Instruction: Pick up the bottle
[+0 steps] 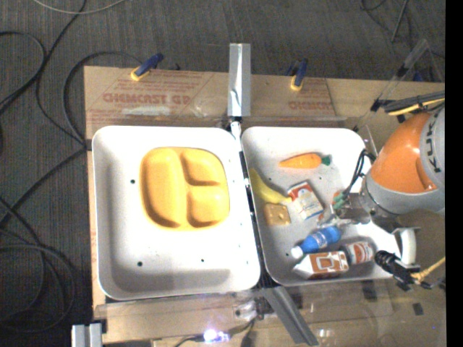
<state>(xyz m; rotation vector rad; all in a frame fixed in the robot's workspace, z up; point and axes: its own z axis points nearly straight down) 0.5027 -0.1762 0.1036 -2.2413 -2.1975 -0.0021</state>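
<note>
Camera view shows you the bottle lying at the lower middle of the right bin, beside a carton. The gripper hovers just above-right of it; whether it grips anything, you cannot tell.

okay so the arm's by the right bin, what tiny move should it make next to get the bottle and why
Probably slide left and down over the blue bottle: the gripper sits just up and right of it, and the bottle lies tilted between the cracker and the carton.

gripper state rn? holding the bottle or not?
Gripper: cannot be told from this view; it sits low over the right bin. Blue-capped bottle lies on the bin floor just below it, not lifted.
</note>
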